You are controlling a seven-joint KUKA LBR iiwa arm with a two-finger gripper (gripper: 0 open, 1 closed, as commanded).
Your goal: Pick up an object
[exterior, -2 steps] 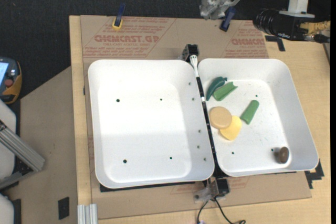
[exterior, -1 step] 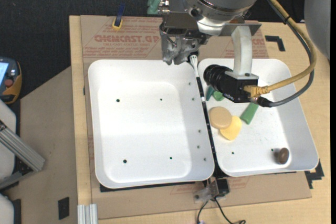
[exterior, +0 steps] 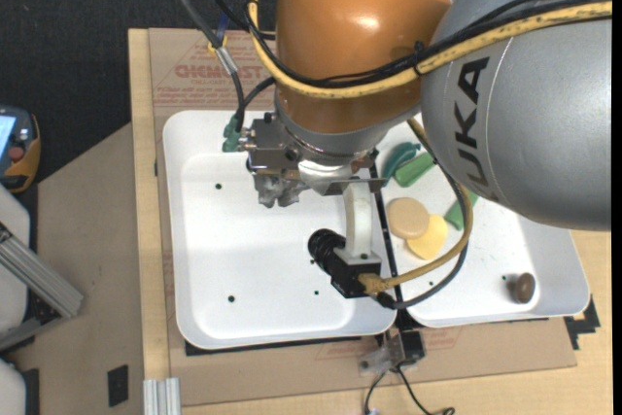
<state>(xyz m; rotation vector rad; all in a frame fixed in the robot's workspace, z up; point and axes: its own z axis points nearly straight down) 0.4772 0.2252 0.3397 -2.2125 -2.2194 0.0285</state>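
Bright overhead light, glare on orange dome (exterior: pixel 355 15), soft shadows, sharp focus

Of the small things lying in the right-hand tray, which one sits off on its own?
The small brown lump near the right bin's front right corner. The tan disc, yellow piece and green pieces cluster together by the divider, close to the arm.
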